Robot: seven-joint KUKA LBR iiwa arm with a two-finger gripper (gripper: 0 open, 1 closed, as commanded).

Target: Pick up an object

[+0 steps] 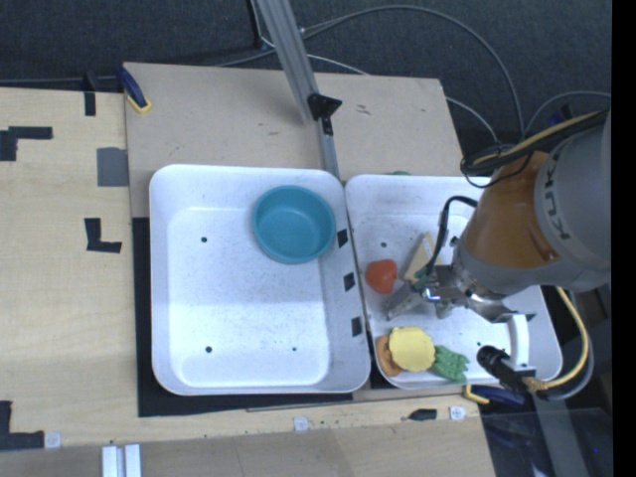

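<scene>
Arm: reaches in from the right over the right bin (370,199); its grey body and orange band cover much of that bin's right half.
Gripper (415,284): low inside the right bin, near its middle; fingers spread apart, nothing visibly between them.
Red object (382,275): a small red-orange piece just left of the gripper, close to the bin's left wall.
Yellow object (410,348): rests at the near edge of the right bin, with a green piece (450,363) touching it on the right.
Tan piece (416,256): tilted, just beside the fingers on the far side; what it is cannot be told.
Open room, right bin: a bare patch along the far side.
Left bin (179,266): holds a blue bowl (293,224) in its far right corner; the rest of the floor is bare.
Divider: the two bins' walls meet just left of the red object.
Overhead: a grey pole (293,53) slants down to the far junction of the bins.
</scene>
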